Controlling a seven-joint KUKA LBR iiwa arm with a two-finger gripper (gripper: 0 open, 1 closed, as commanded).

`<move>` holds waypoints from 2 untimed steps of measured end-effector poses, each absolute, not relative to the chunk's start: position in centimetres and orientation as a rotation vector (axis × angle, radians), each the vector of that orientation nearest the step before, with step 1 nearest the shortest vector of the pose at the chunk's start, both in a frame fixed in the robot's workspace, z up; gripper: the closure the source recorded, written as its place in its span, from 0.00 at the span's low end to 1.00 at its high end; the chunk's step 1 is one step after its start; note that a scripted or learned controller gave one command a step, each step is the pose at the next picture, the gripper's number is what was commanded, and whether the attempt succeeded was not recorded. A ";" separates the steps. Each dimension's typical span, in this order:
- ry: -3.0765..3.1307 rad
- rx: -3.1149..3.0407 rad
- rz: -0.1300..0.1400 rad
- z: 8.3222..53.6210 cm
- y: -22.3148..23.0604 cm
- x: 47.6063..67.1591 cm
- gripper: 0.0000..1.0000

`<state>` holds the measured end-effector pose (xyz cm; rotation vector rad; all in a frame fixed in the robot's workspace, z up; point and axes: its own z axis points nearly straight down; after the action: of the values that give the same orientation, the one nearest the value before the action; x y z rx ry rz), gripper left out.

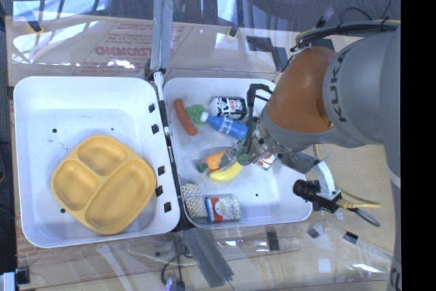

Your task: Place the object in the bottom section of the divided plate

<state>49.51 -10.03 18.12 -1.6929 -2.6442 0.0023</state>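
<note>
Yellow plastic banana [227, 173] is lying in the right bin [289, 213], with my gripper [246, 155] hovering at its two o'clock, finger state unclear. The yellow divided plate [103, 182] is sitting in the left bin [41, 105].

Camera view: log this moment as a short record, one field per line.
left bin: holds the yellow divided plate, with nothing in its sections
right bin: hot dog, blue bottle, cow-print carton, banana, carrot, can, waffle
arm: reaches in from the right, wrist over the right bin
gripper: low beside the banana; grasp hidden
task state: nothing placed yet
</note>
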 end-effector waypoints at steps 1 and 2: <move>-2.683 -1.626 0.003 19.6 -1.8 48.3 1.00; -2.768 -1.479 0.003 19.1 6.5 48.3 1.00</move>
<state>48.33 6.46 19.08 -1.4787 -2.7683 0.0029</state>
